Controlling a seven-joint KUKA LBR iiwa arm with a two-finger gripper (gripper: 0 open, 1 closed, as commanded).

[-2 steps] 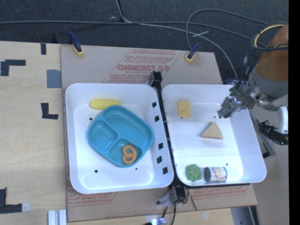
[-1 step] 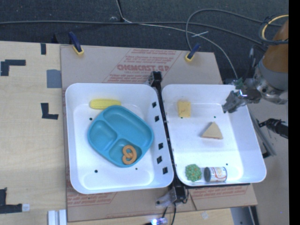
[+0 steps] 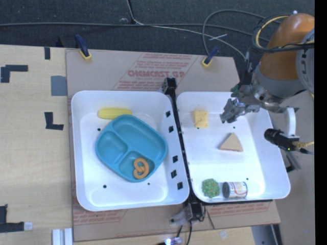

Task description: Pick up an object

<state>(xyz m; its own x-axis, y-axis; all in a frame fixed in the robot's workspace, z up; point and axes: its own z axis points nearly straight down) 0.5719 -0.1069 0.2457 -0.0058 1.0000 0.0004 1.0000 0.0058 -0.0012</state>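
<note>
Objects for picking all lie loose, none lifted; task barely begun.

Landmark: right bin (image 3: pixel 271 152).
- Left bin (image 3: pixel 84 152) beside it: blue plate (image 3: pixel 122 142), pretzel (image 3: pixel 140 168) on plate's near corner, yellow banana (image 3: pixel 114 113) beyond plate.
- Gripper (image 3: pixel 229 114) hovers over right bin's far end, nothing seen between fingers; gap too small to judge.
- Inside right bin: bread wedge (image 3: pixel 231 143) mid-bin; can (image 3: pixel 234 189) and green ball (image 3: pixel 210 188) at near wall; cheese cube (image 3: pixel 201 119) far-left, near gripper.

Left: descend, grip, lift.

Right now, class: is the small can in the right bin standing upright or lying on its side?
Lying on its side. The can shows its label lengthwise, beside the green broccoli.
</note>
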